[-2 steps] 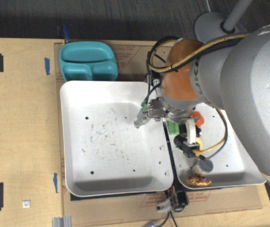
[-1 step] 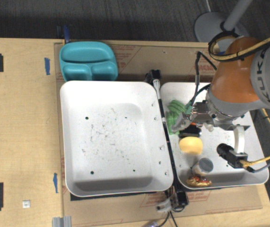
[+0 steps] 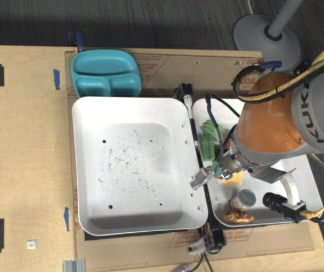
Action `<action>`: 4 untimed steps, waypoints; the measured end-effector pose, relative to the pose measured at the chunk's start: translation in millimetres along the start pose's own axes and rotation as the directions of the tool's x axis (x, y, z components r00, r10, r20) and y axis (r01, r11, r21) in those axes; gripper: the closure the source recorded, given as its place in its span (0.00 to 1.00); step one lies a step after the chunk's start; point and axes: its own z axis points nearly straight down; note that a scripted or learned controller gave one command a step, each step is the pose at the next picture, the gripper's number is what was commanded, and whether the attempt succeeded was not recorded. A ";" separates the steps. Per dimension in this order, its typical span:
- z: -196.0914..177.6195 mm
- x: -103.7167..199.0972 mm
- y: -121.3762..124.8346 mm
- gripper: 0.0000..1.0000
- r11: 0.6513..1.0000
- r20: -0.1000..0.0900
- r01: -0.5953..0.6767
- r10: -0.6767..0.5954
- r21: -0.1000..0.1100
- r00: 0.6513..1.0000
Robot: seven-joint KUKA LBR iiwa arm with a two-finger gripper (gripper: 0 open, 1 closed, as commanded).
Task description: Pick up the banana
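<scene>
A small patch of yellow, which looks like the banana (image 3: 236, 179), shows in the right bin (image 3: 309, 169) just under the arm's wrist; most of it is hidden. My gripper (image 3: 217, 171) reaches down into the right bin's left side, right beside that yellow patch and close to the wall between the bins. The grey and orange arm covers much of the bin from above. I cannot tell whether anything is held.
A green object (image 3: 210, 136) lies just behind the gripper. A small grey round piece (image 3: 245, 198) and a red-orange item (image 3: 238, 216) sit near the right bin's front wall. The left bin (image 3: 88, 152) stands alongside. A teal tray (image 3: 106, 73) rests behind it.
</scene>
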 end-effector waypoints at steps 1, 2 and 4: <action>-0.1 66.2 28.7 0.00 0.964 0.003 0.266 -0.266 -0.003 0.964; 98.4 146.2 63.6 0.00 0.946 0.002 0.325 -0.325 -0.005 0.946; 61.2 181.4 77.2 0.00 0.957 0.001 -0.288 0.288 0.000 0.957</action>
